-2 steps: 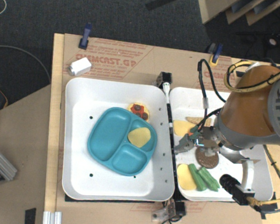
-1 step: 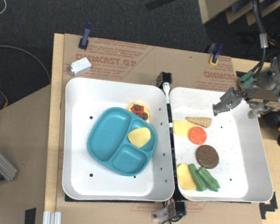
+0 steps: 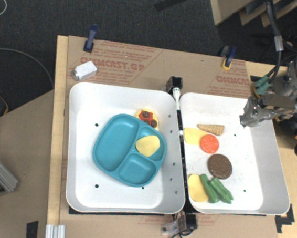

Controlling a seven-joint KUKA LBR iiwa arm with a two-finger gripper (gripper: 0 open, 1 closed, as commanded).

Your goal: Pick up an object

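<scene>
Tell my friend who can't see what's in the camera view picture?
A robot gripper hovers over the far corner of the right white bin, which holds toy foods: a red tomato slice, a brown cookie and green beans. The left white bin holds a blue divided plate with a yellow piece on it.

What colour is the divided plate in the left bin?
The divided plate is teal blue, seen clearly in the camera view.

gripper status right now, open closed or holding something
Gripper: above the upper right corner of the right bin, nothing visibly between its fingers; open or shut cannot be told from this angle.
</scene>
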